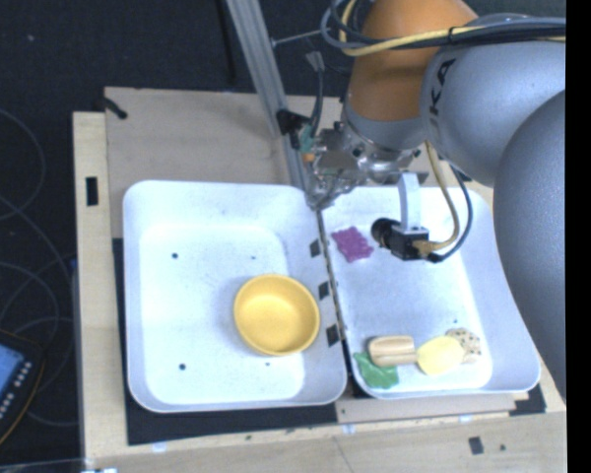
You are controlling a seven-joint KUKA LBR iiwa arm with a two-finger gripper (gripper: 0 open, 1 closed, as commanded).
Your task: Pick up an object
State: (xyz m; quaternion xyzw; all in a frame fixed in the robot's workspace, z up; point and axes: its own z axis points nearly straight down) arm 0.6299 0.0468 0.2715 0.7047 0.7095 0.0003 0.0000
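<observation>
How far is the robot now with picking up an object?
Nothing looks picked yet. The pincer hangs over the divider between the bins; I see nothing in it. The yellow bowl, purple piece and wooden block lie in their bins. The whole grasp and lift remain.

Yellow bowl (276, 313), purple scrap (353, 243), tan block (391, 350), pale yellow lemon shape (438, 356), green piece (374, 371), white bins (167, 215)

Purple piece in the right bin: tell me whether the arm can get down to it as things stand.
Probably yes. The purple piece lies alone on the bin floor, the tool hangs just above and left of it, and nothing covers it.
</observation>
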